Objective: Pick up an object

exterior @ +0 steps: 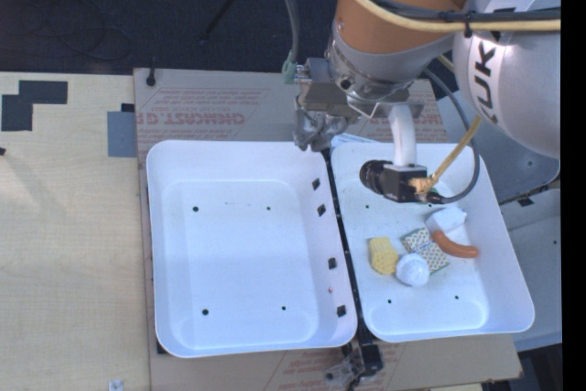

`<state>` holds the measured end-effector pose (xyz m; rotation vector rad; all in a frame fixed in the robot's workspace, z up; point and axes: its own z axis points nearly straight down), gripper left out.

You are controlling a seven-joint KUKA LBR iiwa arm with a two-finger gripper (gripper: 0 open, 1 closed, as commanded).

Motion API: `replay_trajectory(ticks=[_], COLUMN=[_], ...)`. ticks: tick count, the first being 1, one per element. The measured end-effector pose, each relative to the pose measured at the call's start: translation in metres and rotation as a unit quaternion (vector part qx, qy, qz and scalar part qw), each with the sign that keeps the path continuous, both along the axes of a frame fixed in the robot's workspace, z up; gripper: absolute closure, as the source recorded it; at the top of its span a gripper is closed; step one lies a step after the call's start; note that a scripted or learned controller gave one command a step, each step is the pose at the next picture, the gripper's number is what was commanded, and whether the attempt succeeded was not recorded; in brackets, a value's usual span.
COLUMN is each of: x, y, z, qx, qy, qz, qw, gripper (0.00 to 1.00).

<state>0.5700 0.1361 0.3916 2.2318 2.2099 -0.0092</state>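
status: pick not done. the claw (314, 139) sits at the back rim, over the seam between the left bin (165, 288) and the right bin (513, 307), well apart from the items. nothing visible in it. can't tell whether it's spread or pressed together, the wrist body blocks that.

left to do, my read: travel over the pile, descend, close, lift. basically the whole pick.

contents:
- right bin: everything i can see, clustered in its near-right part. yellow block (383, 255) on the pile's left edge, white ball (412, 270) touching it. checkered tile (427, 244) just behind the ball. orange sausage (455, 244) lies along the tile's right side. white lump (446, 220) is just behind the sausage.
- left bin: small dark dots on the floor.

items touch or overlap, so a clean single grasp looks tricky. the yellow block seems the most exposed target. both bins rest on a cardboard sheet (220, 105) on the surface (64, 243).
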Motion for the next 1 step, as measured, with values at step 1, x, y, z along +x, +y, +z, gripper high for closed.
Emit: replay_trajectory(ticks=[1], x=[-0.0848], y=[0.0212], z=[-0.0806], qx=[0.0005], qy=[0.008], qz=[0.006], qw=[1.0], gripper=[1.0])
